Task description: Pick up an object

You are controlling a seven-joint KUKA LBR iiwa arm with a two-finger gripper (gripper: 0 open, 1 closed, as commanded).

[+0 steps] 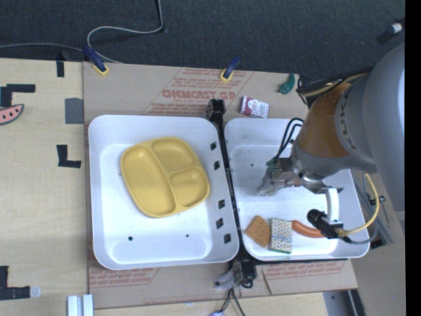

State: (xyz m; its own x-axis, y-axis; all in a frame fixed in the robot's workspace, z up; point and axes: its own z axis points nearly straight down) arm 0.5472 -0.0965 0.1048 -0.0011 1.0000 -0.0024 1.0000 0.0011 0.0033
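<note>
My gripper (271, 180) hangs low in the middle of the right bin (250, 137), its tips close to the bin floor, with nothing seen between them. Below it, along the bin's front wall, lie a tan waffle-like square (257, 230), a pale speckled sponge-like block (281, 236) and an orange sausage-shaped piece (306, 229). The grey arm with its orange band (325, 125) comes in from the right and covers the bin's right part.
The left bin (105, 176) holds a yellow divided plate (165, 175). A black clamp (215, 108) sits between the bins at the back. A small red-and-white packet (253, 106) lies on the cardboard behind the right bin.
</note>
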